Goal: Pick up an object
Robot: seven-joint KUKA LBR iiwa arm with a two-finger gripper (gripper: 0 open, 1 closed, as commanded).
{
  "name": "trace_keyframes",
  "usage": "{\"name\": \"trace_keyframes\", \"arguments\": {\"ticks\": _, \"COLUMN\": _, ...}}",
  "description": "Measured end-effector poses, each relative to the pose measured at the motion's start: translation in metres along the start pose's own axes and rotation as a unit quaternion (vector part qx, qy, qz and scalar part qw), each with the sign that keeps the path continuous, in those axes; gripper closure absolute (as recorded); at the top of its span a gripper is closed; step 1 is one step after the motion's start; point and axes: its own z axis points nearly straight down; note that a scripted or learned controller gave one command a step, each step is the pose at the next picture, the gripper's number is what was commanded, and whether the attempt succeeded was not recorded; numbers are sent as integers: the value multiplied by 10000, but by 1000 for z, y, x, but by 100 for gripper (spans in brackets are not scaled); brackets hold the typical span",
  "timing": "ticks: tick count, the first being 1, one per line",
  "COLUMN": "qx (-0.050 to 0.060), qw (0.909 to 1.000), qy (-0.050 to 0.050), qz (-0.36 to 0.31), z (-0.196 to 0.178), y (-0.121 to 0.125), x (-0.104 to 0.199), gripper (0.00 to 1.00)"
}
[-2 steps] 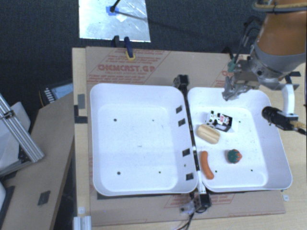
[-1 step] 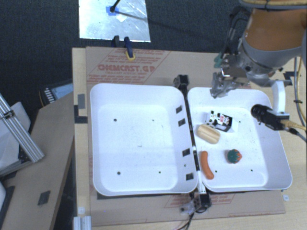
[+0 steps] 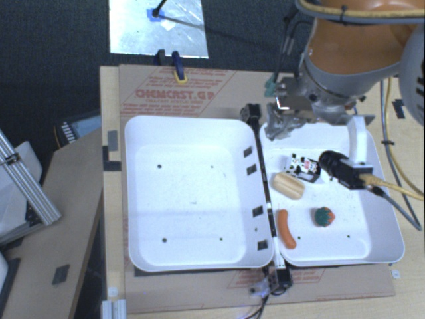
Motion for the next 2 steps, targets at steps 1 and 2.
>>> {"name": "trace_keyframes", "arguments": {"ticks": 1, "qx": 17, "qw": 10000, "qy": -6, "qz": 13, "z": -4, "y": -47, "x": 33, "gripper": 100}}
{"name": "trace_keyframes", "arguments": {"ticks": 2, "qx": -31, "qw": 10000, "qy": 4, "qz": 26, "z": -85, "y": -44, "x": 48, "gripper": 100}}
